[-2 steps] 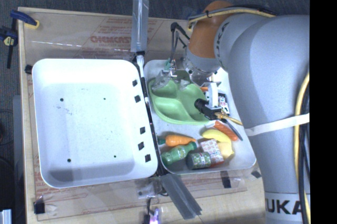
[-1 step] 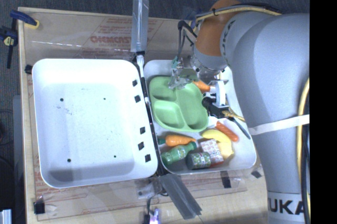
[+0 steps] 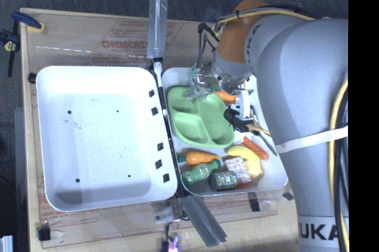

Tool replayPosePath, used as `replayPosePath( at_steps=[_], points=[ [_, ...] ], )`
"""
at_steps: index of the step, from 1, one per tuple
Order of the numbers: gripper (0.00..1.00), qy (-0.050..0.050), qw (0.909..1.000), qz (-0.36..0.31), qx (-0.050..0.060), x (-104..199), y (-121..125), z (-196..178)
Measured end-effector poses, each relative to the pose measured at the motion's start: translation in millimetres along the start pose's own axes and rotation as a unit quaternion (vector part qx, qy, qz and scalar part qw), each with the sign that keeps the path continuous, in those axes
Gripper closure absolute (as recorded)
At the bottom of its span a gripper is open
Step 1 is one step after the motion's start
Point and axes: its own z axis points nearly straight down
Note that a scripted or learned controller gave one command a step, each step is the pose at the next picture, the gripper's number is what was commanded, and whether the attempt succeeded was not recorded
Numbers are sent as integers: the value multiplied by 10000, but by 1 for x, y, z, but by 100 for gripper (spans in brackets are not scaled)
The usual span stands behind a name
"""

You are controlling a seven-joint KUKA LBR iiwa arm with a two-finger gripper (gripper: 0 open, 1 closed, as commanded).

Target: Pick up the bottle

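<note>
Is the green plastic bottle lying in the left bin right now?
No. The green plastic bottle lies in the right white bin, near its front edge beside an orange carrot-shaped toy.

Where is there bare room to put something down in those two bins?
The left bin has a bare white floor from wall to wall. The right bin is crowded: green tray, bottle, carrot, banana, with the arm above.

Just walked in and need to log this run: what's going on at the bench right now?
A grey arm reaches from the right over the right bin, its claw low over the far end of a green tray. The green bottle lies on its side at the bin's near edge, apart from the claw, next to an orange carrot, a yellow banana and a dark can. The left bin sits alongside.
</note>
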Motion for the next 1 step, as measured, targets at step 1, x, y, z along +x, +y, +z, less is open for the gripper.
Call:
replayPosePath(
  at_steps=[1],
  points=[
    [100,-23,10000,-8,7,-3,0,-10]
  ],
)
